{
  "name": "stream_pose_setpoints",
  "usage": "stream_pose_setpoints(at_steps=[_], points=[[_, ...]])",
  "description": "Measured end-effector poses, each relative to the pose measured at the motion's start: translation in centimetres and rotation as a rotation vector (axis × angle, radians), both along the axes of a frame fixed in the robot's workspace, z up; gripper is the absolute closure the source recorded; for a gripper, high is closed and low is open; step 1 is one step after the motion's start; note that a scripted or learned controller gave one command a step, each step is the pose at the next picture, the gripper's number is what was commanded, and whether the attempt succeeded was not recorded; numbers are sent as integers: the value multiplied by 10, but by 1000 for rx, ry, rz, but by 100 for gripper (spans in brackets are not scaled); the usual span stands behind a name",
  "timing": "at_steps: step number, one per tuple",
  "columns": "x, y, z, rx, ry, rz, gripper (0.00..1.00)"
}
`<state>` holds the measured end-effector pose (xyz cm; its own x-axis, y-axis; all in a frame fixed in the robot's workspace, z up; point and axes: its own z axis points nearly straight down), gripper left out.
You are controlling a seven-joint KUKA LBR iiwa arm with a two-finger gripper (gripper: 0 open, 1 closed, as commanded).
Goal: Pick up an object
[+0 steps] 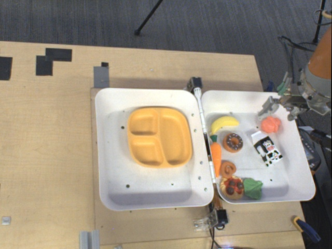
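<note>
Wooden bench [46, 154] bears two white bins [111, 191] side by side

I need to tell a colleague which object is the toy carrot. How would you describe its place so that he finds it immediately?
Look at the right white bin, the one crowded with toy food. Along its left wall, just below the yellow banana, lies the carrot, pointing down the bin. It is the only long, thin orange piece; the chocolate doughnut beside it is round and dark.
</note>
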<state>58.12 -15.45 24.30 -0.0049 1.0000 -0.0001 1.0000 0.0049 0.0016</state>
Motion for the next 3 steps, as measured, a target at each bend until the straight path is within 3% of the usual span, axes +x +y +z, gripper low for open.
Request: stream_pose_setpoints(at_steps=[1, 2, 3], points=[[-49, -38, -148, -1, -3, 202, 0], [-47, -37, -138, -1, -4, 203, 100], [-43, 5, -71, -1, -3, 297, 100]])
